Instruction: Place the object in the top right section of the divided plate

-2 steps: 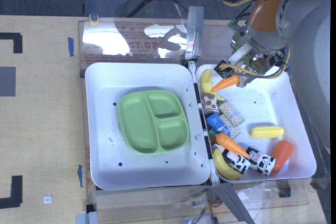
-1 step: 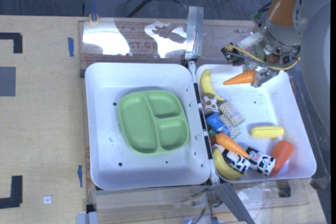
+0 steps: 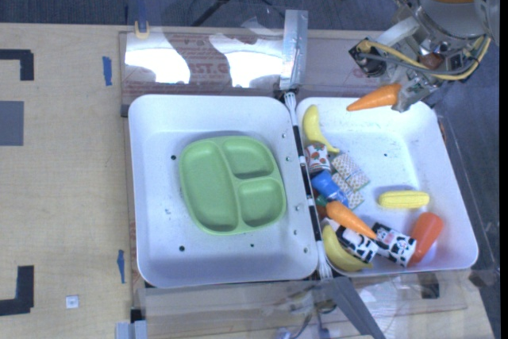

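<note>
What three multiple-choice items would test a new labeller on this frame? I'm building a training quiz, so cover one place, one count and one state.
1. Where is the green divided plastic plate?
A. left white bin
B. right white bin
C. wooden bench

2. How many yellow toy bananas are in the right white bin?
A. none
B. two
C. five

3. What is the orange toy carrot at the gripper doing?
A. lying in the plate
B. held up at the gripper's tip over the right bin's far edge
C. buried under toys

Key: 1 A, it sits in the left white bin. 2 B, one by the divider, one at the near corner. 3 B, it juts out leftwards from the gripper.
</note>
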